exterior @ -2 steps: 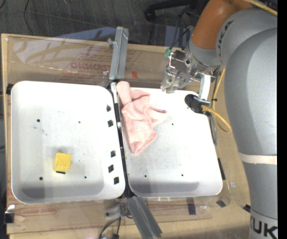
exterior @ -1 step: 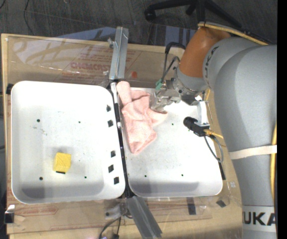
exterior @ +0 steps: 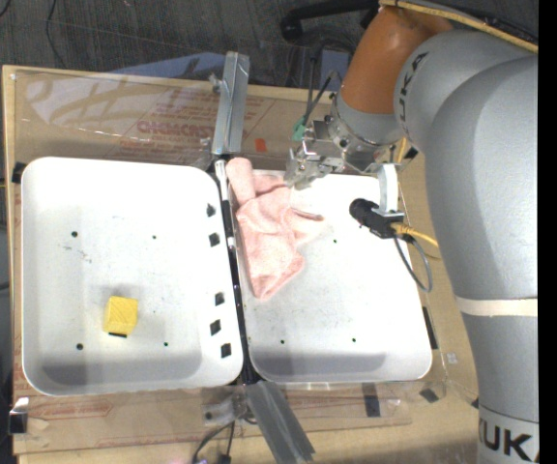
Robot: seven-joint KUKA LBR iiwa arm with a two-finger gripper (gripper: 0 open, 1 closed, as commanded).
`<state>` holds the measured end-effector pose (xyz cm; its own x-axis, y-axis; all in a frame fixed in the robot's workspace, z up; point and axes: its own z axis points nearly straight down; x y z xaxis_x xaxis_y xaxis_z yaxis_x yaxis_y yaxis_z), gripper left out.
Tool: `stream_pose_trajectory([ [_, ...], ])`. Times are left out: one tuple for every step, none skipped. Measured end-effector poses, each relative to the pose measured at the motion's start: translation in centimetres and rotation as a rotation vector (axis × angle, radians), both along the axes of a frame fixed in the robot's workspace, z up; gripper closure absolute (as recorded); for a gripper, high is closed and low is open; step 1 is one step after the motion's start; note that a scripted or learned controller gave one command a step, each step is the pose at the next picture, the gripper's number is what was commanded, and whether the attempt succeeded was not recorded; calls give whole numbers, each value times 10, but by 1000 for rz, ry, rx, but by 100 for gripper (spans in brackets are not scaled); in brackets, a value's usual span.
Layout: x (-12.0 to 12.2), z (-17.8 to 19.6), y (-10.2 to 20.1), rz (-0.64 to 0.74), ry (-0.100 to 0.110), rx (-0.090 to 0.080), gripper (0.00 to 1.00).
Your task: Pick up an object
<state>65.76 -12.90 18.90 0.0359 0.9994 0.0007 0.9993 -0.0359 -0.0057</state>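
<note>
**My jaws sit above the top of the pink cloth**

My jaws point(exterior: 303, 167) hang over the far edge of the right bin point(exterior: 385, 346). They are small and shiny from up here, and I cannot tell how far open they are. I cannot tell if they hold anything either.

Right below my jaws, and a bit to the left, lies a pink cloth point(exterior: 267, 235). It is all crumpled up. Its top corner is very close to my jaws, maybe touching, but I cannot be sure. The rest of the cloth runs down from my jaws along the left wall of the right bin. One part of it lies up against the divider point(exterior: 232, 259) between the two bins.

Far from my jaws, down and to the left, is a little yellow block point(exterior: 121, 315). It sits alone in the left bin point(exterior: 56, 187), near that bin's front.

Just to the right of my jaws, a black part point(exterior: 373, 217) sticks out, with a yellow cable point(exterior: 416, 240) running from it. Behind my jaws is my orange band point(exterior: 380, 51), and then my big grey arm point(exterior: 482, 182).

Both white bins rest on the brown desk point(exterior: 114, 114).
</note>
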Motion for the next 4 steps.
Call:
stream_pose_trajectory([
  [0, 5, 1, 6, 7, 1, 100],
  [1, 11, 2, 11, 14, 1, 100],
  [1, 15, 2, 15, 22, 2, 100],
  [-20, -99, -37, 230, -3, 1, 100],
])
